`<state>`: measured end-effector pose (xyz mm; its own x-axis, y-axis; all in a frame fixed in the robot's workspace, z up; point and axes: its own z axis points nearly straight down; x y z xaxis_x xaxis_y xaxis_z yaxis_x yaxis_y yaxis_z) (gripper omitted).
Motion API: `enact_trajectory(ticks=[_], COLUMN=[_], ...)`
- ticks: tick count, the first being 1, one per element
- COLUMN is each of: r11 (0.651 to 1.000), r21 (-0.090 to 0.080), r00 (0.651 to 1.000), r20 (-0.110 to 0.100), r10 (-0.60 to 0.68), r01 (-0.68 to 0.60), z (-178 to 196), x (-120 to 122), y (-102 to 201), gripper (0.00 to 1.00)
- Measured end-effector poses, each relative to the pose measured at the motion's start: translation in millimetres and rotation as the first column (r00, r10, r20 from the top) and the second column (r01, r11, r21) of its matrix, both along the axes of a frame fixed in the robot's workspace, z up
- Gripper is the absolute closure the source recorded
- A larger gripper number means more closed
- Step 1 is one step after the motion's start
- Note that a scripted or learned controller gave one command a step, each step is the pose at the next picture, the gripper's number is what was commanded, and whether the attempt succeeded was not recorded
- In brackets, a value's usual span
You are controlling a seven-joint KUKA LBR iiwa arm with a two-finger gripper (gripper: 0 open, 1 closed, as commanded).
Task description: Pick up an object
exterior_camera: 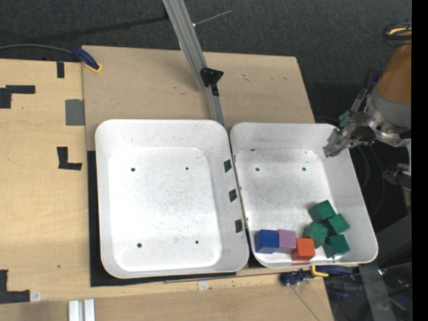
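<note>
Several small blocks lie in the near right corner of the right bin (281,179): a blue block (267,240), a pale purple block (287,239), an orange block (305,248) and a cluster of green blocks (328,227). My gripper (334,146) hangs at the far right rim of that bin, well away from the blocks, with nothing visibly between its fingers. The arm with its orange band (396,79) comes in from the right.
The left bin (160,199) stands beside the right one on the wooden bench. A metal rail (190,39) slants down from the top toward the gap between the bins. A blue and yellow clamp (88,57) lies at the bench's far left edge.
</note>
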<state>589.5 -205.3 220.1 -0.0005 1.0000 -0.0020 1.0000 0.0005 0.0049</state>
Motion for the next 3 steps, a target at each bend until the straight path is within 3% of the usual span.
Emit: enact_trajectory(ticks=[1,3], r11=[1.0,1.0], r21=[0.002,0.004], r00=[1.0,1.0], r20=[-0.004,-0.007], r10=[0.001,0.006], r01=[-0.001,-0.006], z=[16,4], x=[1,30], y=[0,97], gripper=[1.0,1.0])
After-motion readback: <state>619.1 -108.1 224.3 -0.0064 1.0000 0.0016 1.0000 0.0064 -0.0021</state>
